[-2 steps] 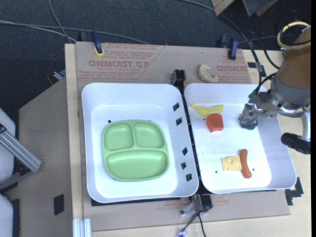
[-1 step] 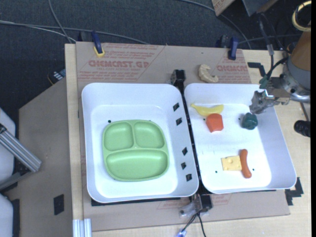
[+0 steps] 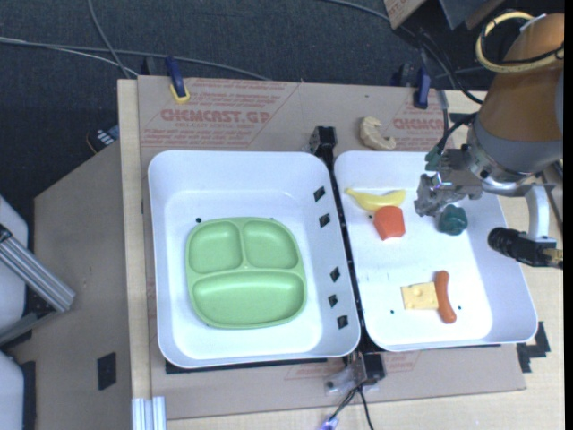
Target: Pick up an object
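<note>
Nearest the lower edge of the view, the two shallow white bins sit side by side on the bench, and the left bin (image 3: 170, 240) serves as the landmark for everything else. Inside it lies a pale green divided plate (image 3: 246, 271), with two small compartments at its far side and one long compartment at its near side; nothing rests in any of them.

Touching that bin along its right wall is the right bin (image 3: 501, 303). Its contents lie well to the right of the green plate. A yellow cheese-like slice (image 3: 418, 296) lies at the near part of the right bin, with an orange sausage-shaped piece (image 3: 444, 296) just beside it on the side away from the left bin. Farther back are an orange-red carrot-like chunk (image 3: 389, 223) and a yellow banana (image 3: 374, 198), the banana touching the chunk's far edge. A teal object (image 3: 452, 219) lies farther right still.

The gripper (image 3: 435, 197) hangs over the far part of the right bin, just beside the teal object; whether its jaws are released or clenched cannot be told, and no object is seen between them. A beige curved piece (image 3: 377, 133) lies on the bench beyond the bins.
</note>
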Controlling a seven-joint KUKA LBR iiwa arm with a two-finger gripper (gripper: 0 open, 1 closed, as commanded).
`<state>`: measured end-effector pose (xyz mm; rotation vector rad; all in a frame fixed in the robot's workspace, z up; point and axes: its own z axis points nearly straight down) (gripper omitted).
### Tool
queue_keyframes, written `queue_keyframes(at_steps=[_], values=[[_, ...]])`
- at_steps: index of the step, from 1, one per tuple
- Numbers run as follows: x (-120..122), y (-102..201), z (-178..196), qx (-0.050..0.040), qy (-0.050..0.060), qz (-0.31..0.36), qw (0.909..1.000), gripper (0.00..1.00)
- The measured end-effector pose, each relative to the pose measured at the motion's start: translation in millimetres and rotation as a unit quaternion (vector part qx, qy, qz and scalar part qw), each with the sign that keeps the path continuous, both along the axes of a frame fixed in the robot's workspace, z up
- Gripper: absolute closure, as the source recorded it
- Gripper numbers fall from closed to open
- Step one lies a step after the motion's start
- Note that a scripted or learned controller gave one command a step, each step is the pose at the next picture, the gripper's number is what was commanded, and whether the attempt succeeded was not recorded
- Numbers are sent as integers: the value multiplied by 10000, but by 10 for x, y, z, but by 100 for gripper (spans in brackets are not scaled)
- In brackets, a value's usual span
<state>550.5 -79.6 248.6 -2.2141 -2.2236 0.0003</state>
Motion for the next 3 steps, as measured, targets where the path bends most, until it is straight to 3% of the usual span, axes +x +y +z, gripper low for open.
queue_keyframes(at_steps=[3], values=[[-63,1665,-206,3,1,11,10000,100]])
